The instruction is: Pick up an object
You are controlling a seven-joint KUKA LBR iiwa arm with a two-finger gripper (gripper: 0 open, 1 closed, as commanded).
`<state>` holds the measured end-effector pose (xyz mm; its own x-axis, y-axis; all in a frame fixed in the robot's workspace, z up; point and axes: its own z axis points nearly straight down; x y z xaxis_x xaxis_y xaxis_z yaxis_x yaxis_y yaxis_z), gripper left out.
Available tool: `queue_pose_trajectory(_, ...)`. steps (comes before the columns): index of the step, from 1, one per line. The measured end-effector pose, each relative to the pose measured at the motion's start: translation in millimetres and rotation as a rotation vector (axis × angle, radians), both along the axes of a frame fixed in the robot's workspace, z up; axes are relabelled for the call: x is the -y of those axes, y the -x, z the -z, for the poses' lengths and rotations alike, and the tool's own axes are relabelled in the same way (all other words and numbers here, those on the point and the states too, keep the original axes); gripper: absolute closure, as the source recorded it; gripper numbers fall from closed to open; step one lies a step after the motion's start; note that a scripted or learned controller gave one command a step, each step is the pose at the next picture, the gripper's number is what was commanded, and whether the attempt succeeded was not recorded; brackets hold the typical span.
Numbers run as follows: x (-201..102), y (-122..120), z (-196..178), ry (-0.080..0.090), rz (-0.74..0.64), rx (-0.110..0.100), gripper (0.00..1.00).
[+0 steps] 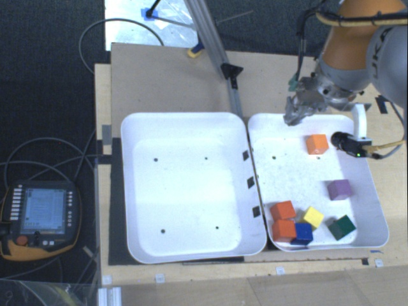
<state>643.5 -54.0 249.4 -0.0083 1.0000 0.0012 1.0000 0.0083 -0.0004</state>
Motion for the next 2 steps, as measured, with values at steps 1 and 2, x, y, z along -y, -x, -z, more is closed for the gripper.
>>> queue_pose_trajectory(1,-40.4,29.8,14.0,0.000,0.000,-0.003,1.00)
queue_pose_trajectory(2,-77.4,59.7,24.3,-0.001,0.000,-0.002,1.00)
